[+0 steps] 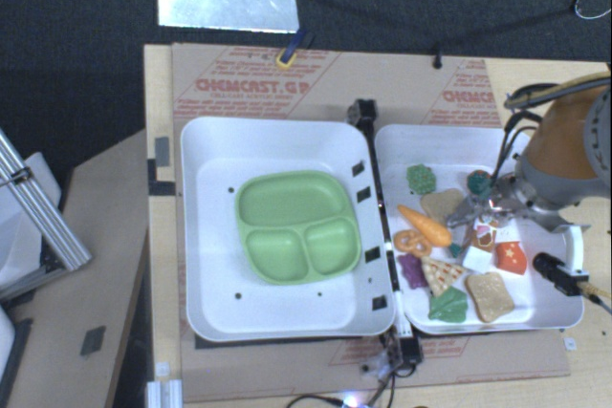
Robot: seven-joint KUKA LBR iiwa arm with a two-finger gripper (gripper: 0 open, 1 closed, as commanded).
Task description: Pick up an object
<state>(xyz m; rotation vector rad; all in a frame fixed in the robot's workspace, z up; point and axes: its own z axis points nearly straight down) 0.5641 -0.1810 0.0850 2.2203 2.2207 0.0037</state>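
Reaching in from the right, the arm (564, 158) bends down over the right bin (550, 309), its gripper (475, 215) low among toy foods beside the tan slice (442, 203) and carrot (424, 225). Whether the jaws are wide, narrow or gripping cannot be told; the wrist hides them. A green tray (295, 226) lies in the left bin (206, 205).

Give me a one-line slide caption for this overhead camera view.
Gripper lowered among toy foods in the right bin; green divided plate in the left bin.
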